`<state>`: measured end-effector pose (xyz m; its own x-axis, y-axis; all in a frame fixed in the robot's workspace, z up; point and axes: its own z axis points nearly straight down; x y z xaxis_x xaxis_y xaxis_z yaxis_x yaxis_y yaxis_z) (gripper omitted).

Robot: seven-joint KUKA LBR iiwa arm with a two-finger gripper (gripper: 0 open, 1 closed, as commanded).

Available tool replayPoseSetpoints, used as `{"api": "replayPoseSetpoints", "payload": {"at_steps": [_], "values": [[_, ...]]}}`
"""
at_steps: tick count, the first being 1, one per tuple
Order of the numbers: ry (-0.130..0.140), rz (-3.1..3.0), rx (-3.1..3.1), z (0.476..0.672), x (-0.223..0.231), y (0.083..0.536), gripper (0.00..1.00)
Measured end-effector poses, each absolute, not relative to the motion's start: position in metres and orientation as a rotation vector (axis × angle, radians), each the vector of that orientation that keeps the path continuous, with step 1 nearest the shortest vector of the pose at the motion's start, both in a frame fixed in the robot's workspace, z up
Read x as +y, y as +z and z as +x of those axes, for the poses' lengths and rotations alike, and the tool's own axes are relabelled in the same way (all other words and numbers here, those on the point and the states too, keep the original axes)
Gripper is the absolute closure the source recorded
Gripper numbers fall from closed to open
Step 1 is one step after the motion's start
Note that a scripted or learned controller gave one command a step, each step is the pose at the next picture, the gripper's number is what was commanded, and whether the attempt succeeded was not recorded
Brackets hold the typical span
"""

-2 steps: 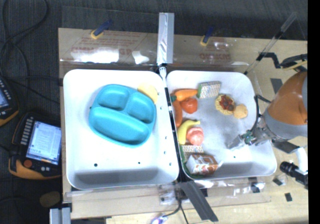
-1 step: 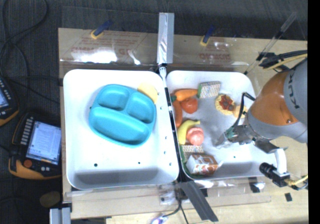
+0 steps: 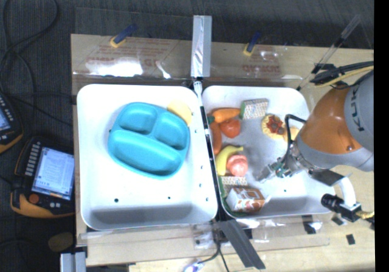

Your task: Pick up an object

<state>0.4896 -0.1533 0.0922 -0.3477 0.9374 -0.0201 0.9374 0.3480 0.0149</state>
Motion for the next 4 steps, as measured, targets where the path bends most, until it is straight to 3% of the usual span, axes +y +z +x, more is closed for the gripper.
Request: {"api": "replayPoseSetpoints", "payload": {"at_steps": [1,2,3,4], "values": [[-0.005,1.776,2.59,0.484,-0.107,0.252,1.0],[-0.005,1.565,2.725,0.484,-0.109,0.226,1.0],[-0.005,2.021,2.409,0.483,-0.073,0.183,1.0],[-0.006,2.15,2.293,0.483,-0.119,0.193,1.0]]}}
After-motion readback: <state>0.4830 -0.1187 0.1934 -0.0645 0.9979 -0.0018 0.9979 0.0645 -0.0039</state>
